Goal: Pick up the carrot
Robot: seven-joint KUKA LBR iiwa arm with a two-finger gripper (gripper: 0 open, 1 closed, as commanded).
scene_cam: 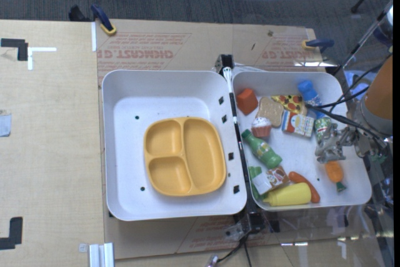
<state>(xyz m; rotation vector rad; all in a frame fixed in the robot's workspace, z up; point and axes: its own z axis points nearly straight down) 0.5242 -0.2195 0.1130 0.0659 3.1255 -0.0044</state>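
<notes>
Tool (329, 148) sits low in the right bin (356, 194), near its right wall; can't tell if it's clenched or released. Carrot (335, 173) lies just below the tool on the bin floor, orange body with green tip, touching or nearly so. Left of it: yellow banana (290, 196), green bottle (261, 149). Yellow divided plate (185, 156) in the left bin (119, 109).

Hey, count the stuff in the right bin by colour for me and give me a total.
Orange or red: 4 – cube, carrot, pizza slice, sausage
Green: 2 – bottle, can
Yellow: 1 – banana
Blue: 1 – bottle
Tan: 1 – bread
Total: 9, counting clear ones alone.
</notes>
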